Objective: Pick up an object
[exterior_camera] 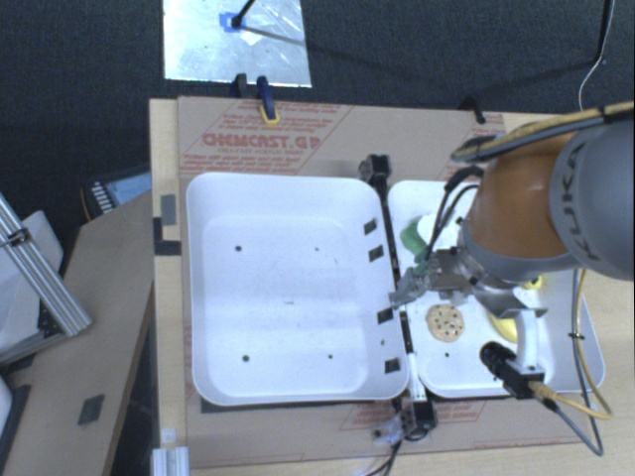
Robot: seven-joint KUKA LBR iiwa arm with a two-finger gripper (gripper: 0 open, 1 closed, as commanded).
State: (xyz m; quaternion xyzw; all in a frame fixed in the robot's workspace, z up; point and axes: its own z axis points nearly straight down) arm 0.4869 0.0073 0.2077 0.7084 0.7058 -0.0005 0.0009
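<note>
Pincer (429, 278): low over right bin (451, 380), near its left wall, beneath grey arm (595, 201) with orange band (516, 206); opening state cannot be told. 
Round tan cookie-like object with dark spots (445, 322): on right bin floor, just below pincer, not between its tips. 
Green object (413, 236): upper left of right bin, partly hidden by arm. 
Yellow object (508, 325): right of cookie, partly hidden. 
Left bin (288, 286): white, beside right bin, clips along shared edge. 
Tabletop (263, 137): cardboard sheet with red lettering under both bins.
</note>
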